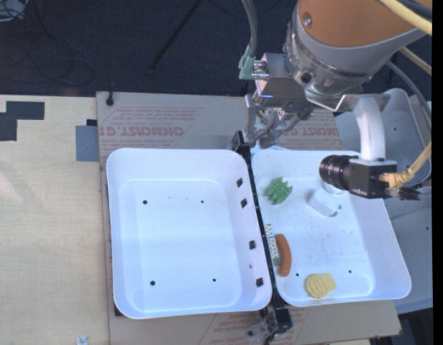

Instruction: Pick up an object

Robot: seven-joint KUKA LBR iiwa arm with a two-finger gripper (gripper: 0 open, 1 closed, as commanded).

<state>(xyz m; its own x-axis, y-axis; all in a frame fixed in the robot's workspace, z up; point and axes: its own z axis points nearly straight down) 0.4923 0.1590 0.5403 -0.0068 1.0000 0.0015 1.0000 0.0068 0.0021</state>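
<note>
Nearest the camera, in the right bin [394, 279], lies one yellow ridged piece [320, 285] by the near wall, and just left of it one orange sausage-shaped toy [282, 254] close to the divider between the two bins. Farther in sit one small clear block [323, 205] and one green leafy toy [279, 190], four pickable things in all, every one in the right bin. The left bin [135, 171] shows bare white floor with a few dark dots. Both bins rest on the counter [49, 214]. Farthest off, my end effector [268, 131] hangs above the far edge where the bins meet; I cannot tell whether it is wide or narrow, and I see nothing between its tips. I judge the pick is not yet begun: I am poised high, choosing. The green leafy toy lies closest beneath me, so my next move calls for shifting nearward over it, lining up, then descending
</note>
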